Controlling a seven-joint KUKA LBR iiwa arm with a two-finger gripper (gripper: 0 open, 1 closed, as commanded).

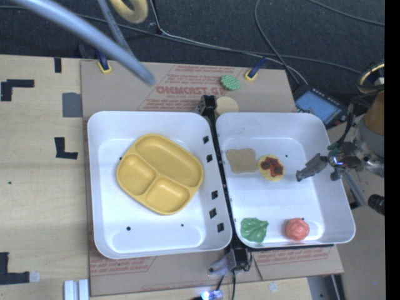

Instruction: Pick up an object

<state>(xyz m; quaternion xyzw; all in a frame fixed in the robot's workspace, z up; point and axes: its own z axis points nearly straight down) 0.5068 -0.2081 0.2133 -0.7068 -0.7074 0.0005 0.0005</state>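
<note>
Starting at the left bin (103, 186), the yellow tray (160, 173) fills its middle; too broad for a pinch, it would likely slip. In the right bin (337, 217), a tan piece (241, 160) and a pizza toy (272, 167) lie flat near the middle, so fingers could skid over them. A green toy (254, 229) and a red toy (297, 229) sit by the front rim, which could block a descent. The claw (312, 166) hangs over the right rim, holding nothing; whether it is apart or together I cannot tell, being blurred.
</note>
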